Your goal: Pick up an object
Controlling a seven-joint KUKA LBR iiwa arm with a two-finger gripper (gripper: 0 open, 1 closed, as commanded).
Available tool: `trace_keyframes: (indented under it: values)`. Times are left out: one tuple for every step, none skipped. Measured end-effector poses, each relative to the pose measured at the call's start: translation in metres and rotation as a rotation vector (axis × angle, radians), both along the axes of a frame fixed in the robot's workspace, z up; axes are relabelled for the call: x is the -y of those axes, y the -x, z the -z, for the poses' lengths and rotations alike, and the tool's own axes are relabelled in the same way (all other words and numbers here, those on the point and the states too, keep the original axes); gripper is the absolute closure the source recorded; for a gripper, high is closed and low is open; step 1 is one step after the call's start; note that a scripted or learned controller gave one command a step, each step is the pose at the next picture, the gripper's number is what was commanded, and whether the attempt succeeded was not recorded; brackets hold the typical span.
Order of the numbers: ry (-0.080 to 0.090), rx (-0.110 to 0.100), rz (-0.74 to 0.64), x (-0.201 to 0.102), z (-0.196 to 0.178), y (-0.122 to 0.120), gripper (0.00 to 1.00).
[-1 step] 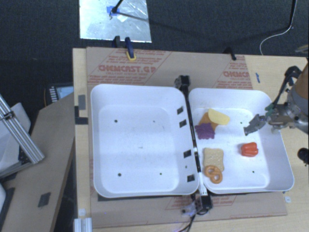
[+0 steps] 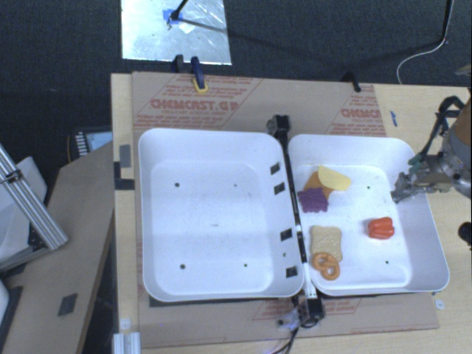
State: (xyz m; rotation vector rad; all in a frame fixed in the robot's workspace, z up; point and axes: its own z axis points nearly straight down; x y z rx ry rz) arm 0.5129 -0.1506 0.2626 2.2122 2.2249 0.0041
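Approach step: claw (image 2: 398, 190) over right bin's (image 2: 424, 220) right edge, grip state unreadable. Next: move in over the red pepper (image 2: 380, 228) and descend.

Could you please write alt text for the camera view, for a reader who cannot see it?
The grey two-finger gripper hovers at the right white bin's right edge, above a red toy pepper, purple piece, yellow piece, tan bread slice and pretzel.
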Motion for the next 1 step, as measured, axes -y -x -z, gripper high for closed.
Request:
trace_keyframes:
  values:
    - [0.0, 0.014, -0.005, -0.0517, -0.1317, 0.0212, 1.0]
